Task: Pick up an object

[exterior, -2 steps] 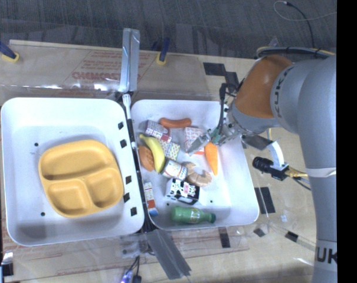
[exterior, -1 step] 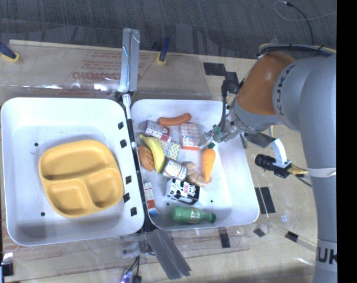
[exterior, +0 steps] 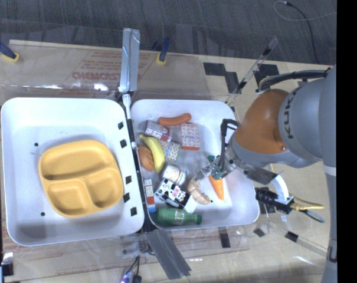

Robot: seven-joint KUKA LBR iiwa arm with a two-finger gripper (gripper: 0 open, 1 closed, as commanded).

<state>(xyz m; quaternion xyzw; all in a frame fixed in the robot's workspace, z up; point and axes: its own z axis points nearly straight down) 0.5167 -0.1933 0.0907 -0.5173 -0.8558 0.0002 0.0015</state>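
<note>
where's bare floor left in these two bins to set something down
Left bin: white floor shows all round the yellow tray, widest along the far side and the near left corner. Right bin: bare strips along the far wall above the sausage and at the near right corner beyond the carrot. Crowded from the banana down to the green bottle, where the gripper sits.

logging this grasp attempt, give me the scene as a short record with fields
left bin: yellow divided tray
right bin: hot dog, banana, carrot, green bottle, small packets
gripper: low in right bin, just above the carrot's top
held object: none visible between fingers
arm: reaching in from the right
</note>
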